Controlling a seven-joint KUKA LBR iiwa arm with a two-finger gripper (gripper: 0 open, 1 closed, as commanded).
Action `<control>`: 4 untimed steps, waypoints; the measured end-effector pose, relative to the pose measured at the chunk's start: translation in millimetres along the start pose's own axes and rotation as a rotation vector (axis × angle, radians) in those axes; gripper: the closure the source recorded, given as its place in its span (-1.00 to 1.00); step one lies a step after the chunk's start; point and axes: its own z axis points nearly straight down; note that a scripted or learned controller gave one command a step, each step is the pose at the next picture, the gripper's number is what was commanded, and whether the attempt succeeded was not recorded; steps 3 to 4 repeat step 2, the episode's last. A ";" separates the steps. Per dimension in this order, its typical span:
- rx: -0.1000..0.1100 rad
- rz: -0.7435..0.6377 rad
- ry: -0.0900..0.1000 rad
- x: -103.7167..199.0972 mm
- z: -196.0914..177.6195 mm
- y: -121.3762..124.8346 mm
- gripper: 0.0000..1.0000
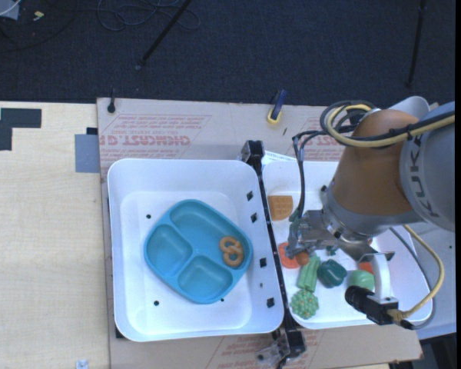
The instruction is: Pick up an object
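Note:
My gripper [298, 243] hangs low over the left part of the right bin [323, 177], with the grey and orange arm above it hiding much of that bin. Just under the gripper lies a red piece [289, 260], partly covered. Next to it are a light green ridged piece [308, 274], a dark green piece [332, 273] and a knobbly green piece [305, 304]. An orange square cracker [280, 204] lies above the gripper. I see nothing lifted off the bin floor.
The left bin [131, 183] holds a blue divided plate [177, 246] with a brown pretzel [231, 250] on it. A black divider [263, 229] runs between the bins. Another green piece [360, 278] and a red bit [366, 267] lie further right.

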 end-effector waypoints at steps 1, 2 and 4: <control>-0.004 0.002 -0.001 -11.3 -12.6 2.2 1.00; -0.003 0.001 0.000 -8.3 -16.3 -2.1 1.00; -0.003 0.001 0.000 -8.3 -16.3 -2.1 1.00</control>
